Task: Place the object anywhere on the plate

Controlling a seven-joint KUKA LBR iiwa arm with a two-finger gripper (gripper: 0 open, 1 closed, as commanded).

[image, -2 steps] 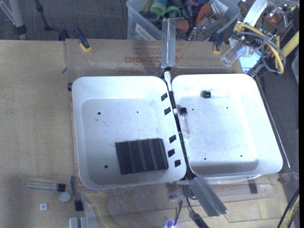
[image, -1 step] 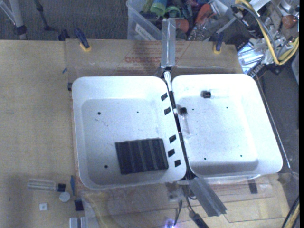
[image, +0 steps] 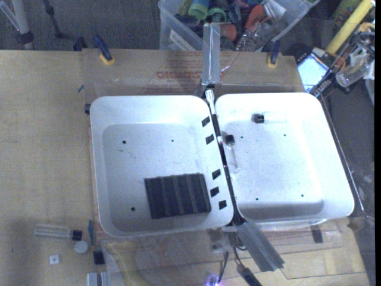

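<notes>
We see two white bins side by side on the bench. A dark ribbed plate (image: 177, 195) lies flat in the left bin (image: 113, 115), near its front edge and toward its right side. A small dark object (image: 258, 118) sits in the right bin (image: 309, 159), near its back edge, well apart from the plate. We cannot tell the state of the gripper from this view.
</notes>
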